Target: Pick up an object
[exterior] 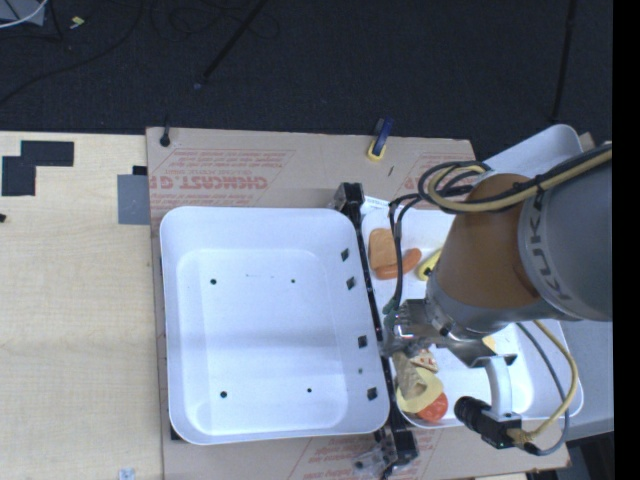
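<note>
Objects for picking, an orange block and a red-and-cream piece, are seen in the right bin, where the gripper is lowered between them, its grip state untellable; a reach seems underway, with closing on one piece judged next.

Arm: enters from 3 o'clock; orange band uppermost, wrist pointing down
Gripper: low, toward 5 o'clock of view

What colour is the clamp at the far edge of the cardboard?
The clamp is blue and yellow, seen in the camera view.
</note>
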Motion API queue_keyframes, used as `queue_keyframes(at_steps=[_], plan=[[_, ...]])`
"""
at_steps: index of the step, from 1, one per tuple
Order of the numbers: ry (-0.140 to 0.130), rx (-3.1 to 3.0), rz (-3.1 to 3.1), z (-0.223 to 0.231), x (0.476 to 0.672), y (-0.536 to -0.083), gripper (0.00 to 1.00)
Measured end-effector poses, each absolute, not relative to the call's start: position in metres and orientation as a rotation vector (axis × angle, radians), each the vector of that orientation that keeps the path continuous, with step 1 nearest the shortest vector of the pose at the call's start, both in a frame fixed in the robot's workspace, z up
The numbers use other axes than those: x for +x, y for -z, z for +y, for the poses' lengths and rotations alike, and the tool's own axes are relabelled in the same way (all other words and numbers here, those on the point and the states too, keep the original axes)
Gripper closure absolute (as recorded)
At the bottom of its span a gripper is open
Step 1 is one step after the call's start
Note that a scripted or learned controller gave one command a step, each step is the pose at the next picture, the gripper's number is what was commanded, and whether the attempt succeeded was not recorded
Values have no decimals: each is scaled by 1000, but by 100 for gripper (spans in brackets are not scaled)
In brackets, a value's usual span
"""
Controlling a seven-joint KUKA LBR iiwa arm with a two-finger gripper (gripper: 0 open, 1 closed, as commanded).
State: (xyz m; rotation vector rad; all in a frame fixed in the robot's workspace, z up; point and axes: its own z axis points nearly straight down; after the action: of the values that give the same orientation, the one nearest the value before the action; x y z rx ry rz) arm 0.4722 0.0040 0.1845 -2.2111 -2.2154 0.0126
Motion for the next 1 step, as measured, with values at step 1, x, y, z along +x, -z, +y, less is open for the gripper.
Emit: queue_keyframes(at_steps=[1], plan=[[5,-2222,-2227,11,505,-302,100]])
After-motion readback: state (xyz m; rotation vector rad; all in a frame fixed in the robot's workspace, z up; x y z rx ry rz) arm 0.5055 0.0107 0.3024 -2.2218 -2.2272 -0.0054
